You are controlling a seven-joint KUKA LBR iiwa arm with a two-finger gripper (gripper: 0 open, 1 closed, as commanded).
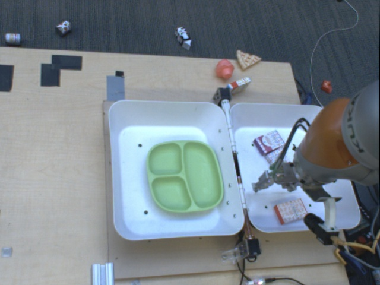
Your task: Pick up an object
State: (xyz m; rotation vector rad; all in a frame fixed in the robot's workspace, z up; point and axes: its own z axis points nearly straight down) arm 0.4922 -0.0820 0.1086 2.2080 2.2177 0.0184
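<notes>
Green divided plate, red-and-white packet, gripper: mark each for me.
green divided plate point(185, 177), camera view, central ridge.
red-and-white packet point(290, 211), camera view, its top face.
gripper point(262, 183), camera view, tip over right bin.

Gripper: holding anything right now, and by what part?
Cannot be told. The gripper hangs over the right white bin, between the maroon-and-white packet and the red-patterned flat card, with neither visibly in its grasp.

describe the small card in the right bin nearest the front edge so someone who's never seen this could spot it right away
Find the right white bin, the one the grey and orange arm reaches over. Near its front wall lies a small reddish patterned card, lying flat. The other card lies toward the back and looks darker, maroon and white.
</notes>
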